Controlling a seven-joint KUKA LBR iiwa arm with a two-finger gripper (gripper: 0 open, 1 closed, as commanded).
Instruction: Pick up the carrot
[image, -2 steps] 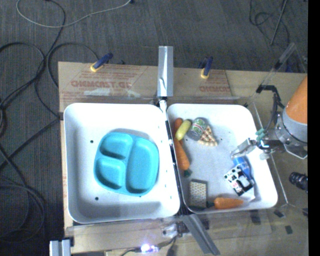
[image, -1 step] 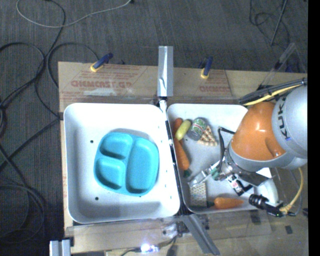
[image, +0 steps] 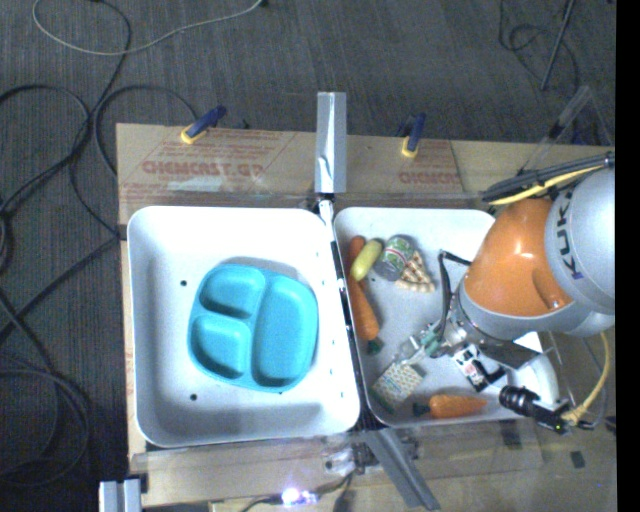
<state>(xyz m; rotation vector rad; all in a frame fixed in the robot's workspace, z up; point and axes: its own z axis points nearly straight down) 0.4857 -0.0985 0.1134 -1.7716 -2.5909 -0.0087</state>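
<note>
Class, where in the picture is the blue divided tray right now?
The blue tray lies in the middle of the left white bin, apart from the food items in the right bin.

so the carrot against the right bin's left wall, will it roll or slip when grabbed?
The long carrot looks like rigid toy plastic, so probably stiff and light. Its round, tapered body may roll or squirt from the fingers. Lying along the right bin's wall, it probably leaves little room on that side.

The arm's orange and grey bulk (image: 540, 270) covered much of the right bin (image: 395, 405), its body ran off the picture's right edge, the gripper (image: 432, 343) beneath it was too small and shadowed to read, and the patterned pieces near it stayed too blurred to name.
</note>
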